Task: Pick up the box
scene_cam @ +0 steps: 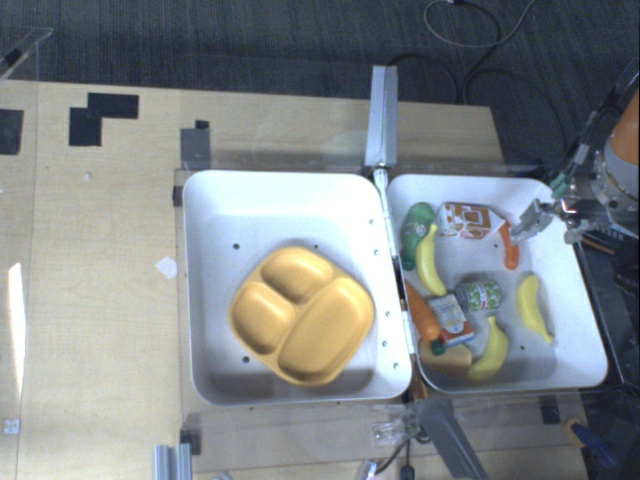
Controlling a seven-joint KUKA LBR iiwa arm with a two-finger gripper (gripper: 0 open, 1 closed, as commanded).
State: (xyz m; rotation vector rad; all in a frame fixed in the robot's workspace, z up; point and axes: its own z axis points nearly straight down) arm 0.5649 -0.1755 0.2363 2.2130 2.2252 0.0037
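The box (470,220) is a white and orange carton lying flat near the back of the right bin (590,363). My gripper (553,220) hovers over the bin's back right corner, just right of the box and apart from it. Its fingers (530,218) stand open with nothing between them. A small orange carrot (511,248) lies between the box and the gripper.
The right bin also holds three bananas (430,258) (533,306) (490,348), a green vegetable (418,216), a green can (480,293), a small blue and red carton (452,316) and a second carrot (425,313). A yellow divided tray (303,313) lies in the left bin (210,268).
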